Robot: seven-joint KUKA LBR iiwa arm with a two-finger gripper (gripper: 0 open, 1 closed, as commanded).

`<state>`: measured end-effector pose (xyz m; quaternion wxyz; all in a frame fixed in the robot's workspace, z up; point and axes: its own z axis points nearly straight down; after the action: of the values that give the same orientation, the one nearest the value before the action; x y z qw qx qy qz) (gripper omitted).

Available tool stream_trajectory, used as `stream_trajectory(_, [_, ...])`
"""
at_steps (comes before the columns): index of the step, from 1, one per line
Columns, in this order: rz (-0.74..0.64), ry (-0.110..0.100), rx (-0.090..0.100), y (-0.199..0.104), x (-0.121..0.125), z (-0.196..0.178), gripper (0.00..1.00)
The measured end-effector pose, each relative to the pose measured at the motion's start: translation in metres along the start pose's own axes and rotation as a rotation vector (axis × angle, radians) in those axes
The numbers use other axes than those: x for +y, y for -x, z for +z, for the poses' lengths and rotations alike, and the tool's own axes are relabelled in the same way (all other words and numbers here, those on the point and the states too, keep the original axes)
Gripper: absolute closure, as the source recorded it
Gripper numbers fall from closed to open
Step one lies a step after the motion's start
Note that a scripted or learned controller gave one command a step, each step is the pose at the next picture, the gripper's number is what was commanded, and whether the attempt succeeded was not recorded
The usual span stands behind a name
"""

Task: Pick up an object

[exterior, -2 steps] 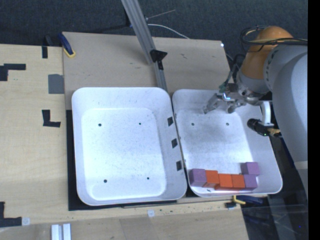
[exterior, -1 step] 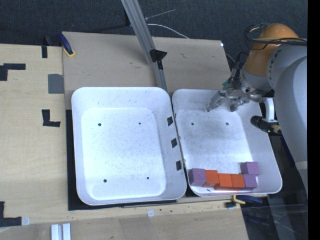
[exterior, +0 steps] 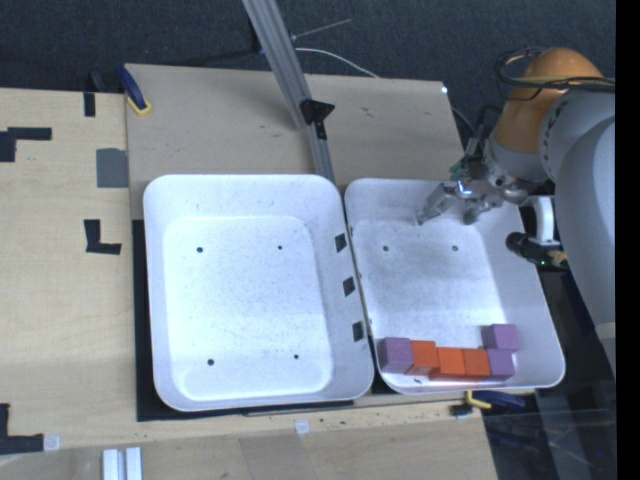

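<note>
Camera view: end effector hangs over the far end of the right bin; finger spread cannot be told, nothing seen held. Purple and orange blocks lie well apart, clustered at that bin's near edge.
</note>
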<state>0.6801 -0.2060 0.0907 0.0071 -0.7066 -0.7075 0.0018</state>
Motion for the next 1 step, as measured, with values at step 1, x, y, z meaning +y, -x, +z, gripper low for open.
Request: stream_trajectory(1, [0.002, 0.005, -0.008, -0.0096, -0.0002, -0.0002, 0.00])
